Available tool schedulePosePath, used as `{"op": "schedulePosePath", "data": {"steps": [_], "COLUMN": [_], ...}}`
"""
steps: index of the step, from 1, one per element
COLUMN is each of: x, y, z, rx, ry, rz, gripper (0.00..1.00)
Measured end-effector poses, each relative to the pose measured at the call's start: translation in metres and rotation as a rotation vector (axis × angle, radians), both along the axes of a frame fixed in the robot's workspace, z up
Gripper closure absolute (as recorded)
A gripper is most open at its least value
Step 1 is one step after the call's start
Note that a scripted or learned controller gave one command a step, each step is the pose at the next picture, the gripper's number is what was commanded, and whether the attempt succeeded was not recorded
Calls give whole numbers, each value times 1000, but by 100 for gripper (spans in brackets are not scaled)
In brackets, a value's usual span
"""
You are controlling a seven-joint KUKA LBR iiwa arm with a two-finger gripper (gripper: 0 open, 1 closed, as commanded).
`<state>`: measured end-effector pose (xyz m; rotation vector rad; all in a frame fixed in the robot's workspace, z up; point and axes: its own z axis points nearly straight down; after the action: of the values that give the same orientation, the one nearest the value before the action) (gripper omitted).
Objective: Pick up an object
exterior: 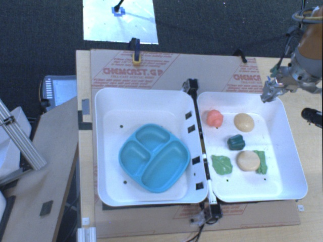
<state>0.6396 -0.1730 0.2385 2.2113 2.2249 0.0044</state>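
Robotics lab, by the look of it: two white bins (151, 97) clamped to a cardboard-covered bench (166, 67), metal framing (20, 140) at left, dark carpet (40, 29) below.

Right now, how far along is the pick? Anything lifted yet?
Done: nothing lifted. The orange-pink lump, two beige round pieces, dark green block and light green flat pieces all lie in the right white bin; the blue divided plate lies in the left bin.
In hand: the gripper hangs at the right bin's far corner, carrying nothing visible.
Left: descend, grasp, lift.
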Motion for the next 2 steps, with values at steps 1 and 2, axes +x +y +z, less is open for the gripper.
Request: {"op": "schedulePosePath", "data": {"steps": [1, 2], "x": [0, -4], "y": [47, 106], "z": [7, 13], "rx": [1, 2], "ry": [3, 3], "rz": [1, 4], "gripper": [100, 100]}}
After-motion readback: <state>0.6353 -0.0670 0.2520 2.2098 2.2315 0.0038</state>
